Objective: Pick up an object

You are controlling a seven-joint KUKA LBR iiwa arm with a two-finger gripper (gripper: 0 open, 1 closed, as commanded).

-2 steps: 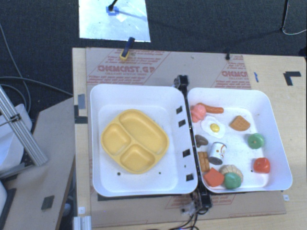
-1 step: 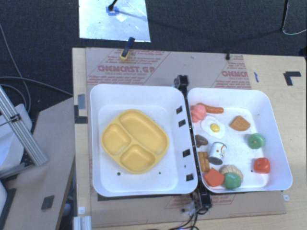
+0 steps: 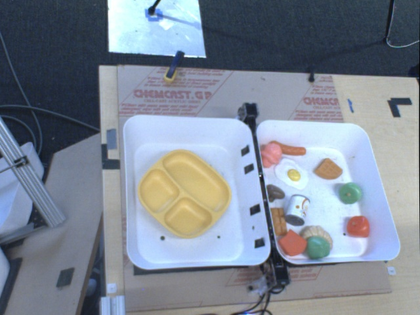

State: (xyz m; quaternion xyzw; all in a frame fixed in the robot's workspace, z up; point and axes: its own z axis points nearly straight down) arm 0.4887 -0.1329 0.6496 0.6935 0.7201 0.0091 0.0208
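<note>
The right bin (image 3: 374,163) holds several toy foods. A pink piece (image 3: 270,153) and an orange sausage (image 3: 291,151) lie at its back left. A fried egg (image 3: 291,174) sits just in front of them, with a brown wedge (image 3: 327,170) to its right. A small white can (image 3: 298,209) lies near the middle. A green ball (image 3: 350,192) and a red piece (image 3: 357,226) sit toward the right wall. At the front left are a waffle bar (image 3: 279,220), an orange-red block (image 3: 293,243), a tan cookie (image 3: 315,231) and a green round piece (image 3: 318,247).
The left bin (image 3: 141,241) carries a yellow tray (image 3: 184,193) with three compartments. Black clips run down the divider (image 3: 258,189) between the bins. A shiny metal sheet (image 3: 156,18) lies behind the bench, and an aluminium frame (image 3: 29,176) stands at the left.
</note>
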